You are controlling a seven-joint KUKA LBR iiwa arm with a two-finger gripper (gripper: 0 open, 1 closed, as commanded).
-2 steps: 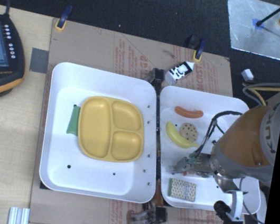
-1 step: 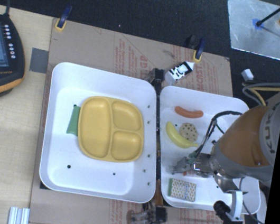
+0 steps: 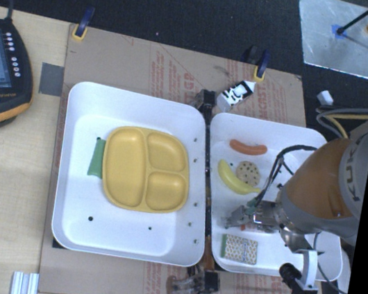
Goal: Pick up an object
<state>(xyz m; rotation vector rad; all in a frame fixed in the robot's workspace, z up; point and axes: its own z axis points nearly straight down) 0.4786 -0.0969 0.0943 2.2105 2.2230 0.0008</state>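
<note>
Fingers of the gripper (image 3: 238, 218) are being held low over the right bin (image 3: 312, 139), tips pointing toward the left bin; whether they are spread or pressed together cannot be told, and nothing is seen pinched between them. A patterned rectangular packet (image 3: 240, 249) is lying just below the tips, its long axis running across the reach. A banana (image 3: 233, 178) and a round cookie (image 3: 248, 172) are being left just above them, and a sausage (image 3: 248, 147) farther off.

Bench (image 3: 2, 181) with cardboard sheet (image 3: 149, 66), bins (image 3: 69, 158)
</note>
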